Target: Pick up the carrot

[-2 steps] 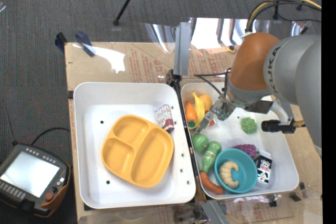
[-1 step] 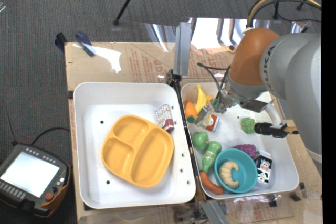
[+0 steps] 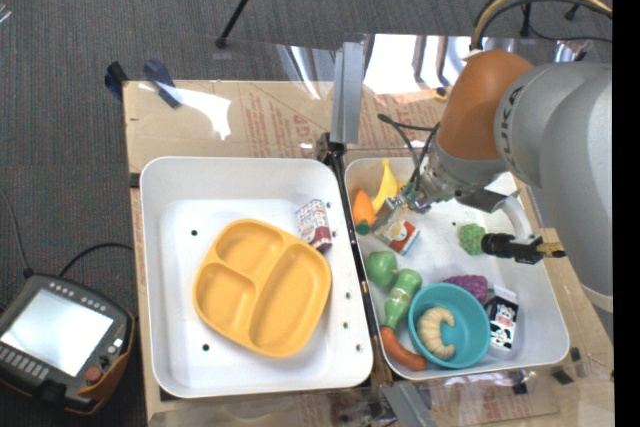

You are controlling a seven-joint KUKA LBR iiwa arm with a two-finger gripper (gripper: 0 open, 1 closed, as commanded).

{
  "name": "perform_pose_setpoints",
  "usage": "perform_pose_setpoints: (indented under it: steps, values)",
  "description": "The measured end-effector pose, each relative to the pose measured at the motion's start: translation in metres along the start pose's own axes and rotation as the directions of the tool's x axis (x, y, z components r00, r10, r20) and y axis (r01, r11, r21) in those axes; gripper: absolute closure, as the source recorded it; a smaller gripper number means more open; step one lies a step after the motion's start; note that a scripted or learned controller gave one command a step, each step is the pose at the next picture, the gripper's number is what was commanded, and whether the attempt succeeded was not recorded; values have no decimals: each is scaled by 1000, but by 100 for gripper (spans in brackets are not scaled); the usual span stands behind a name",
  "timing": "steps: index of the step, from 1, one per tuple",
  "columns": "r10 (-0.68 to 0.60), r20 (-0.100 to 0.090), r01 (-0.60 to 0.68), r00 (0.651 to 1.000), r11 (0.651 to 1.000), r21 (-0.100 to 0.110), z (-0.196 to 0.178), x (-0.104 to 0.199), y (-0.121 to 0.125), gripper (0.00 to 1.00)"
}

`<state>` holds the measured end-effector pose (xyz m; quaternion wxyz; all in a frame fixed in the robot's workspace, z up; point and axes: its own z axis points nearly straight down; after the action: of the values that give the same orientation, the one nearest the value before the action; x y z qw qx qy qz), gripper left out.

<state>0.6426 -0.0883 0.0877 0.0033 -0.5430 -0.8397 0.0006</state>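
Tool (image 3: 397, 208) low, arm from right

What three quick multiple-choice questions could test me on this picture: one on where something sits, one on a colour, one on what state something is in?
1. Where does the yellow three-compartment plastic tray lie?
A. left white bin
B. right white bin
C. on the floor

2. What colour is the round bowl holding the pale croissant?
A. red
B. teal
C. black

3. What state is the small orange carrot in?
A. lifted above the bins
C. lying in the right bin
B. resting on the yellow tray

Answers: 1 A, it fills the left bin. 2 B, its rim is teal. 3 C, it lies by that bin's left wall, beside the two-finger gripper.
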Motion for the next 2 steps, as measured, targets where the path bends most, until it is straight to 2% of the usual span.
perform_pose_setpoints:
  steps: [2]
  values:
    - [-6, 2, 6, 1000, 1000, 2, 0, 0, 0, 0]
